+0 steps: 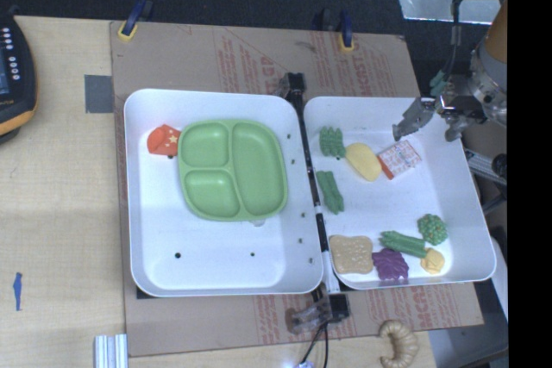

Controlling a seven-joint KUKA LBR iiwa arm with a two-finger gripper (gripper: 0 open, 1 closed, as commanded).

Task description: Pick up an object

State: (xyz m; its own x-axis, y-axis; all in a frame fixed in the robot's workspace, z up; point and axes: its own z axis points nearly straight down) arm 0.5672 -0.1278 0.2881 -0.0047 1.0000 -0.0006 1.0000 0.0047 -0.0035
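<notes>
Bench carries two white bins side by side: the left bin holds a green divided plate and a small red toy against its left edge, while the right bin holds the loose toys, nothing lifted yet. The gripper hangs over that bin's upper right corner, jaws spread with nothing between them, so the whole grasp is left to do. Nearest candidates are a red-and-white packet just below it and a yellow piece touching that packet; green pods, bread slice, purple grapes and broccoli lie farther down.
</notes>
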